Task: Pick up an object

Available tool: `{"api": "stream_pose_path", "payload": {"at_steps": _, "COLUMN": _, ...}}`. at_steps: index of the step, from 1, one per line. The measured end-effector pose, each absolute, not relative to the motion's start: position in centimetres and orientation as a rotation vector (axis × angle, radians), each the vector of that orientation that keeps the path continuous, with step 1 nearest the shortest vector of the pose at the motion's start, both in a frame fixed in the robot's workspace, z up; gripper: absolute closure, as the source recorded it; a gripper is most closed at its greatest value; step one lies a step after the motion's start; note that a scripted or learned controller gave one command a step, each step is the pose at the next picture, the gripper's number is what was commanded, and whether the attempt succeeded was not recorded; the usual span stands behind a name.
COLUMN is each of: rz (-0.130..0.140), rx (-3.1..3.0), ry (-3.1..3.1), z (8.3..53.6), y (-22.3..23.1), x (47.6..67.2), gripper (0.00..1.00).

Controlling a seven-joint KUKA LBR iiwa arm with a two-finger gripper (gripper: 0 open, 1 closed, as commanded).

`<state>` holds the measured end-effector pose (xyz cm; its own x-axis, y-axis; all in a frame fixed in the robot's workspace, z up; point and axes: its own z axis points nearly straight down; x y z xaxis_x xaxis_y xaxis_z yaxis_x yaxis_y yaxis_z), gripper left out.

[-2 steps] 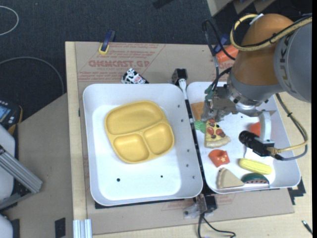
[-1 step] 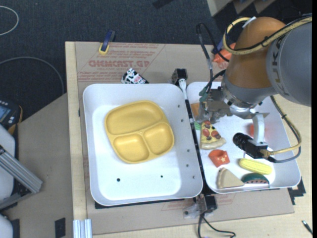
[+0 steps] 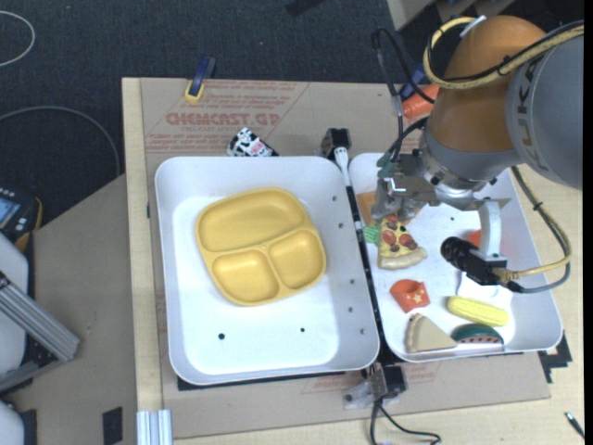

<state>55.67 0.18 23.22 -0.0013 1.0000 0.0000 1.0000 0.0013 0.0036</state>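
Observation:
My gripper point(image 3: 398, 202) hangs low over the far-left part of the right bin point(image 3: 547, 290), under the grey and orange wrist. Just below and in front of it lies a toy pizza slice point(image 3: 398, 245), with a small green piece point(image 3: 372, 234) at its left. An orange item point(image 3: 367, 204) lies by the gripper's left side, partly hidden. Closer to the front lie a red piece point(image 3: 410, 294), a yellow corn cob point(image 3: 477, 311), a tan wedge point(image 3: 426, 334) and a watermelon slice point(image 3: 482, 335). The wrist hides the bin's far end.
The left bin point(image 3: 176, 276) holds a yellow divided plate point(image 3: 261, 246). A black connector point(image 3: 468, 259) with a yellow cable hangs from the arm over the right bin. A black-and-white item point(image 3: 248, 144) and a blue-yellow clip point(image 3: 197, 80) lie on the board behind the bins.

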Motion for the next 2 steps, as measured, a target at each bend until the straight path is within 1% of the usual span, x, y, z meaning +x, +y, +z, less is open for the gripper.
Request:
{"api": "stream_pose_path", "payload": {"at_steps": 1, "rz": 0.002, "rx": 2.219, "ry": 2.223, "z": 23.4, "y": 0.6, "x": 55.4, "gripper": 1.0}}
{"api": "stream_pose_path", "payload": {"at_steps": 2, "rz": -0.004, "rx": 2.224, "ry": 2.223, "z": 21.7, "y": 0.7, "x": 55.6, "gripper": 1.0}}
